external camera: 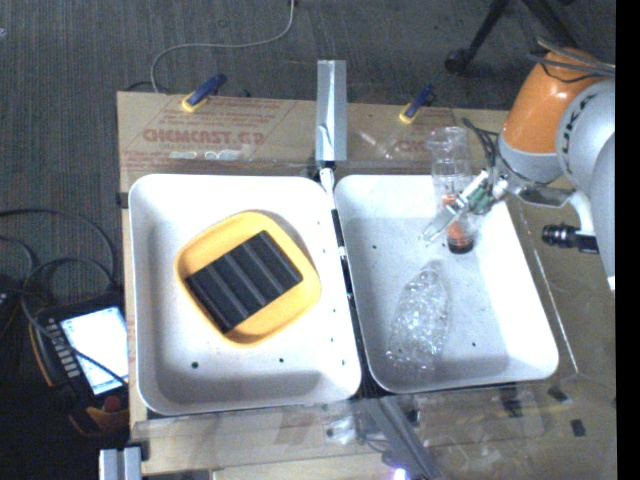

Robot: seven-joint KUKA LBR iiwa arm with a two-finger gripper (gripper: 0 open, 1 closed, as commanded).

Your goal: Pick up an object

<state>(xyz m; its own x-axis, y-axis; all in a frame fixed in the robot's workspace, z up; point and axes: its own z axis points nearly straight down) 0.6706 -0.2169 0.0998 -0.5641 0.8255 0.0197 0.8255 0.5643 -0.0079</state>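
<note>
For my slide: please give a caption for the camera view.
Gripper over the right bin above a clear plastic bottle.

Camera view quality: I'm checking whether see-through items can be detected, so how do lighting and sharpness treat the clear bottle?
In the camera view the light is even and soft, with weak shadows; the clear plastic bottle reads only as faint speckled glints against the right bin, its outline blurred; the yellow tray in the left bin stands out sharply; the gripper is smeared and unclear.
</note>
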